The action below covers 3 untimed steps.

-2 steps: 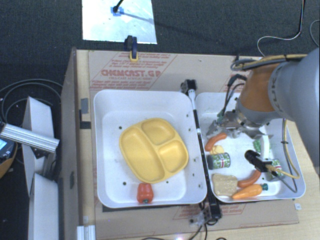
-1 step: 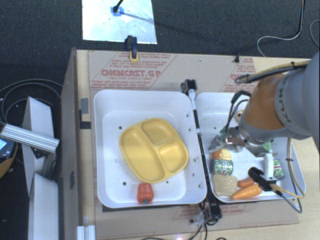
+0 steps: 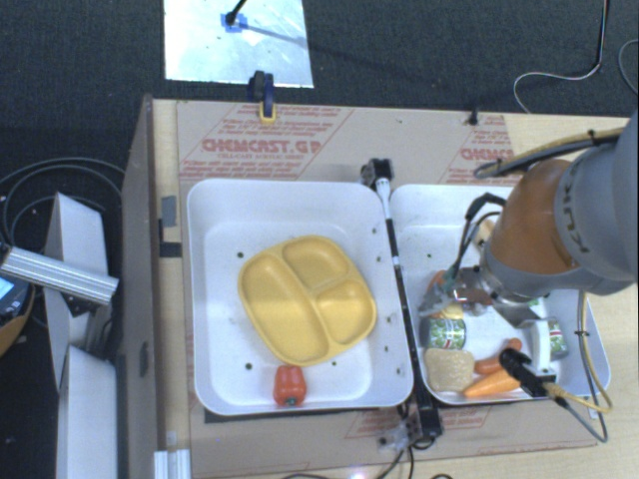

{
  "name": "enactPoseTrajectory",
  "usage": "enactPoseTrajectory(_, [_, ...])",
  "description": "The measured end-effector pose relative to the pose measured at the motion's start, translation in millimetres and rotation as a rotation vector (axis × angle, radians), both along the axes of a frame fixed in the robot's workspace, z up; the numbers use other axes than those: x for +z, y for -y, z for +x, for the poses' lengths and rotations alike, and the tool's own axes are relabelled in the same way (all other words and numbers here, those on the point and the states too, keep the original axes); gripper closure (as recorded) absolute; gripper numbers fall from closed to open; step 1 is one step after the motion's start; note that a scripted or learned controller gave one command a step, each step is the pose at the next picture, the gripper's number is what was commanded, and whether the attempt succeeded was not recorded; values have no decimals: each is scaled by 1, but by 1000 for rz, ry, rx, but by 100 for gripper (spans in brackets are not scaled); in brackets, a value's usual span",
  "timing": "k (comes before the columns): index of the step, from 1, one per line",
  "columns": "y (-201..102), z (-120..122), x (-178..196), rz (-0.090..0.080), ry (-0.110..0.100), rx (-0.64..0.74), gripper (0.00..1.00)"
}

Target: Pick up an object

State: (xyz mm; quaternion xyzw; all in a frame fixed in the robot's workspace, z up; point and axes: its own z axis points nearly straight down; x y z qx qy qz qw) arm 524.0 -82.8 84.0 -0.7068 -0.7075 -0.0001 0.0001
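**Arm low over the right bin, grasp not yet shown**

The arm (image 3: 559,223) reaches in from the right and bends down into the right bin (image 3: 424,218), its wrist low above the clutter at the near end. The gripper (image 3: 451,295) sits just above a small jar with a green label (image 3: 446,331) — whether the claw is apart or together I cannot tell, since the wrist body hides most of it from above.

Candidates for the pick lie close together in that bin: the jar, a pale lumpy object (image 3: 448,368) just in front of it, an orange carrot-like piece (image 3: 491,385) beside that, and a small white and green container (image 3: 548,340) further right. The left bin (image 3: 215,267) holds a yellow divided plate (image 3: 305,297) and a red pepper-like item (image 3: 289,386) near its front wall.

My reading is that this is the descent or closing step over the jar. The next move calls for a firm closure on one object alone, then a straight lift — the neighbours are tight enough to be nudged or dragged along
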Motion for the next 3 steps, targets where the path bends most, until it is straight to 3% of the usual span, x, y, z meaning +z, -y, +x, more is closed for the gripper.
enactPoseTrajectory(1, [20, 39, 0, -1, 2, 1, 0])
enactPoseTrajectory(2, [20, 40, 11, 0, 3, 3, 100])
enactPoseTrajectory(3, [-46, 54, 102, 1, 6, 5, 100])
